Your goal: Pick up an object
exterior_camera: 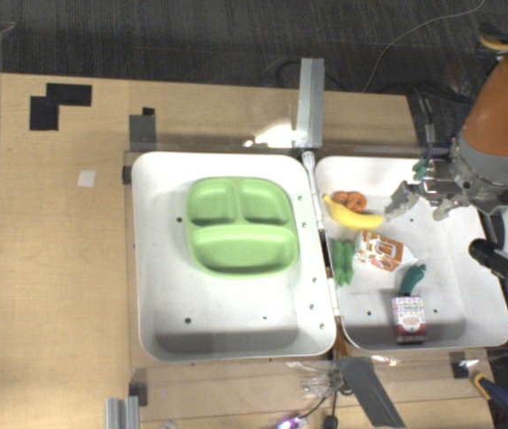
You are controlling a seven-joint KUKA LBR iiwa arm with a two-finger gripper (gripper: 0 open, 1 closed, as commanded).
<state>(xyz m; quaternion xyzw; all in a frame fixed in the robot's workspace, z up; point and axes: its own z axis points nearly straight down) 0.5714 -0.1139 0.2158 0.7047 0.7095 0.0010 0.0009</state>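
Wooden bench (57, 239) lies under me, pale and flat, and beyond its far edge the floor is dark carpet. On the bench stand two shallow white bins, side by side and touching along one edge.

Left bin (160, 320) carries a green divided plate (241, 223), which lies flat in the middle with its two small compartments on the far side and one large compartment on the near side.

Right bin (482, 329) carries the small things. A yellow banana (352, 214) lies near the far left corner, and an orange-red object (351, 199) touches it on the far side. Near the dividing wall lies a green vegetable-shaped thing (342, 262). Just right of it is a white packet with red print (381, 252). A dark teal piece (411, 279) lies a little nearer and to the right. Closest to the near wall stands a small box with red and white pattern (409, 318).

My arm enters from the right, with the orange band (504, 105) high above the bin. My gripper (426, 197) hangs over the far part of the right bin, just right of the banana, and my two fingers are spread apart with nothing between them. No object is lifted; all rest on the bin floor.
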